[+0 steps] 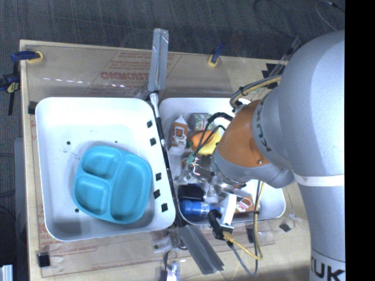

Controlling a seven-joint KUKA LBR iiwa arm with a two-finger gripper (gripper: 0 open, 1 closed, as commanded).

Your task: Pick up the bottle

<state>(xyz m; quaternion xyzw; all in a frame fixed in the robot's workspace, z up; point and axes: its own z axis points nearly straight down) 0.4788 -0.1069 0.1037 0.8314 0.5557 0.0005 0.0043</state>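
A small bottle with a white top and an orange-brown label stands in the right bin, near its left wall. My gripper is low inside this bin, just right of and nearer the front than the bottle, among the clutter. The wrist with its orange band covers the middle of the bin. Nothing shows as held.
Around the gripper lie a greenish can, an orange item, a black object and a blue cylinder at the bin's front. The left bin holds a turquoise divided plate. A grey bar runs behind the bins.
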